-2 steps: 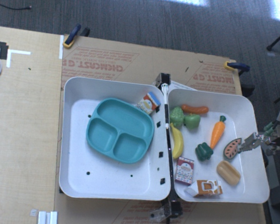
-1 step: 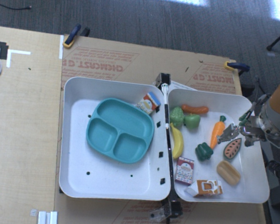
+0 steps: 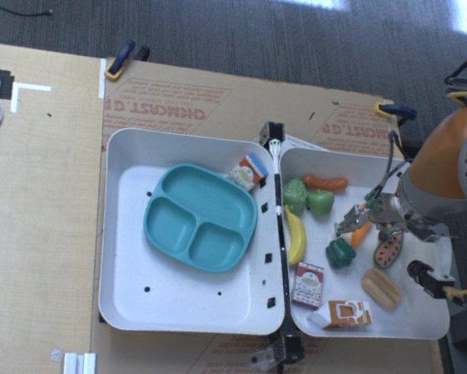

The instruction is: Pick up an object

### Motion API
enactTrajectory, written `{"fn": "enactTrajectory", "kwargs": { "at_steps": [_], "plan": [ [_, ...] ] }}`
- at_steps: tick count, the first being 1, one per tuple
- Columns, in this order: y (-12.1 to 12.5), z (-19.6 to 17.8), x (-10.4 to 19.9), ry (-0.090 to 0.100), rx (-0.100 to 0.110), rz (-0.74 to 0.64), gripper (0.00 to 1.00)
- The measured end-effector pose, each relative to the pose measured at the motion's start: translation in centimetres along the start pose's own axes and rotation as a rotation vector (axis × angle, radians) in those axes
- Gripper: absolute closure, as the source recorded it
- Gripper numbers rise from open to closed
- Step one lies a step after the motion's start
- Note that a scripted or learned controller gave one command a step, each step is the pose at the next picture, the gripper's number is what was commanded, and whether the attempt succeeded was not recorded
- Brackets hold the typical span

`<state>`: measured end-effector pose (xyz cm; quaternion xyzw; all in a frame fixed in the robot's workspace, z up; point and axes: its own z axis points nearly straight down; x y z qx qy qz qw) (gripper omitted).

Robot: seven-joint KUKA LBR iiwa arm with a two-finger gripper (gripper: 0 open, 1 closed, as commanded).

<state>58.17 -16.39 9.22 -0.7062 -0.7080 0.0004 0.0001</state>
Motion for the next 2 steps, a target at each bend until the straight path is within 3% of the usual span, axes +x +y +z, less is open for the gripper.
{"fn": "enactTrajectory", "kwargs": {
  "at_steps": [1,2],
  "plan": [
    [0.0,-1.0,0.0,-0.001,-0.001,0.001,1.00],
    [-1.9,-12.0,4.4,-0.001,-0.001,-0.001,1.00]
  ]
}}
